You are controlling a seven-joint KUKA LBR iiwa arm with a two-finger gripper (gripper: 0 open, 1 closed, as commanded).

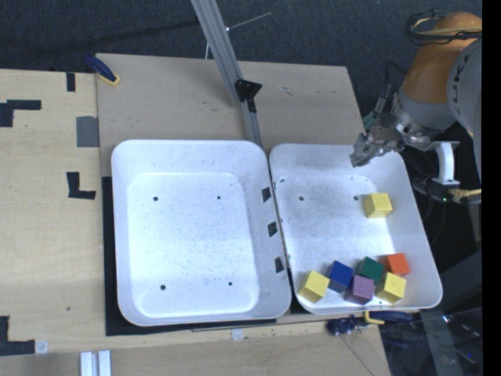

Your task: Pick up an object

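over the far right corner of the right bin (407, 180), the gripper (362, 157) is seen hanging from the grey arm (438, 77), which enters from the right. whether anything is pinched cannot be told; the tool is small and dark against the rim, and nothing is seen beneath it.

the nearest candidate is judged to be a lone yellow cube (377, 204), resting on the bin floor toward the viewer from the gripper and slightly to the right, near but clearly apart from it. being a cube, it offers no long axis; its faces are seen turned a little relative to the bin walls, so some wrist alignment may be called for.

well apart, along the near wall of the same bin, a cluster is packed closely: another yellow cube (314, 285), a blue cube (340, 274), a purple cube (362, 288), a green cube (371, 269), an orange cube (398, 264) and a third yellow cube (393, 287). several are touching, so a clean grasp there is judged harder.

the left bin (125, 163) lies beside the right one. the gripper's tip is blurred, and its height above the floor cannot be judged.
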